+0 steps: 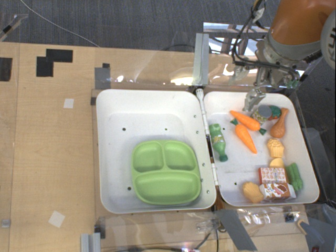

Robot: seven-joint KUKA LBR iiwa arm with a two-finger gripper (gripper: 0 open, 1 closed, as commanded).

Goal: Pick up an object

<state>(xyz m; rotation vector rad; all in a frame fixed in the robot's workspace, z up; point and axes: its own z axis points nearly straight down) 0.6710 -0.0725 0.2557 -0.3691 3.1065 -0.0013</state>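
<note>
place: robot lab test bench, not a home
surface: my wooden bench (47, 156), black marker patches (52, 61), dark carpet behind
fixtures: two white bins (121, 114), metal brackets (201, 56)
contents: toy food, green divided plate (165, 171)

Glossy plastic bins (157, 101), wooden bench (47, 156)

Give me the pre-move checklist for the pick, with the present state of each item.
1. Gripper over the right bin: ok, it hangs at the bin's far end.
2. Target near it: ok, one carrot lies just beside it.
3. Target free of neighbours: not ok, a second carrot and a grey-green piece crowd it.
4. Finger opening: cannot tell.
5. Nothing held already: cannot tell.
6. Green plate out of the way: ok, it sits in the left bin.
</note>
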